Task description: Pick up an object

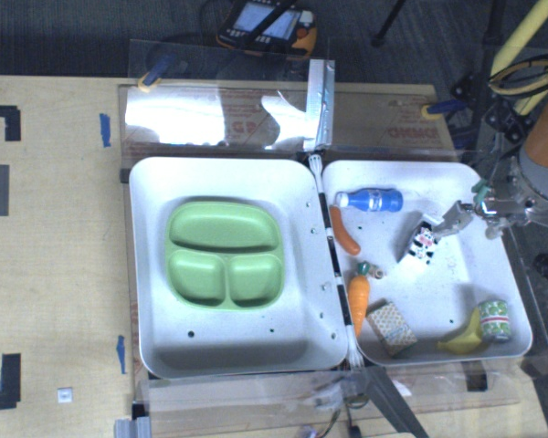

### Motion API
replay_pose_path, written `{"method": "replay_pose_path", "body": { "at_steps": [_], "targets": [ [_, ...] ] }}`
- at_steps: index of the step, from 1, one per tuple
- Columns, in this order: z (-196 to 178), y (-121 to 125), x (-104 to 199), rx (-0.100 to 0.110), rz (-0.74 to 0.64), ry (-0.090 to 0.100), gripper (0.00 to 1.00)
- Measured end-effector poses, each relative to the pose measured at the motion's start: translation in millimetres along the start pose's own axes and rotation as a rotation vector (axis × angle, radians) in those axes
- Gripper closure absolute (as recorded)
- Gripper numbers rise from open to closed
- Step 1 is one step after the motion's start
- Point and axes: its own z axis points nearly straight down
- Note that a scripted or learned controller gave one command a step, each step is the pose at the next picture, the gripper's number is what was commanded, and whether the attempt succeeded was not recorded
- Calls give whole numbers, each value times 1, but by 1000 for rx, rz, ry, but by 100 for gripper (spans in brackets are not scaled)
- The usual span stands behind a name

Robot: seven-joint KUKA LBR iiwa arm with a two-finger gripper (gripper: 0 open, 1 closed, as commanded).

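The right bin (493, 272) holds several objects. A blue bottle (373, 200) lies at its back left. An orange sausage (344, 231) and a carrot (357, 301) lie along the left wall. A tan checkered block (391, 326) sits at the front, with a banana (464, 338) and a green-and-white can (494, 319) at the front right. A small black-and-white toy (423, 243) lies mid-bin. My gripper (457, 218) reaches in over the right side of this bin, just right of and above the toy, and nothing shows in its grasp.
The left bin (155, 190) carries a green divided plate (226, 251). A clear plastic sheet (219, 112) and a metal strip (318, 103) stand behind the bins. Cables and stands crowd the far right by the arm.
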Motion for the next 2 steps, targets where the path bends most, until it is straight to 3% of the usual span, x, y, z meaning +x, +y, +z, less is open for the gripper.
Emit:
{"method": "replay_pose_path", "body": {
  "at_steps": [1,2],
  "targets": [
    [98,63,17,-3,32,-2,0],
    [98,63,17,-4,32,-2,0]
  ]
}}
